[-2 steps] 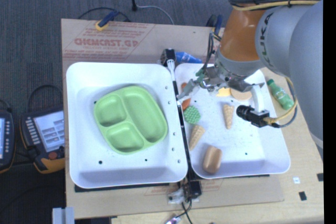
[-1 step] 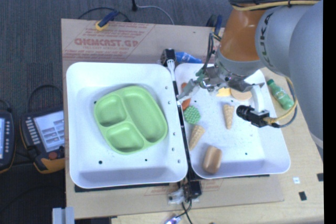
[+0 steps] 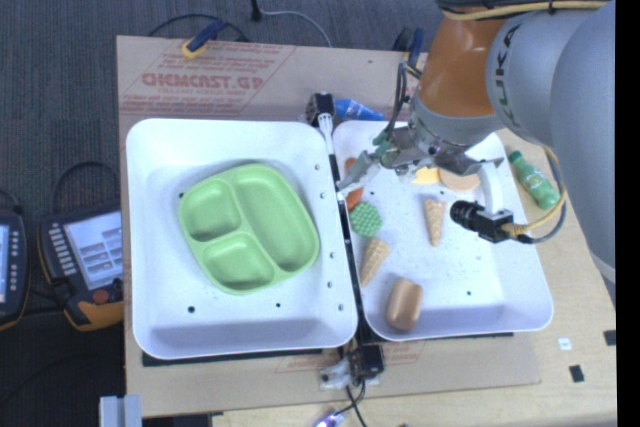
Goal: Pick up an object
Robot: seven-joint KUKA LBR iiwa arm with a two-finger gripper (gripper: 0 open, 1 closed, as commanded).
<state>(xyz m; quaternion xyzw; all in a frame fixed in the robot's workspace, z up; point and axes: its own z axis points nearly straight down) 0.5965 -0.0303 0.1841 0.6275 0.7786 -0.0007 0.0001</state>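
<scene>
Camera view shows you, nearest, a brown bread roll (image 3: pixel 403 303) in the right bin (image 3: pixel 520 310): light, probably stiff; take it across its narrow sides. Beyond lie two cones (image 3: pixel 372 259) (image 3: pixel 433 219) and a green ball (image 3: pixel 364 217). The left bin (image 3: pixel 150 315) holds a green divided plate (image 3: pixel 248 227). Whether the hand (image 3: pixel 385 155) is clenched you cannot tell.

Brown rounded toy loaf (image 3: pixel 403 303) at right bin's (image 3: pixel 500 315) front.
</scene>
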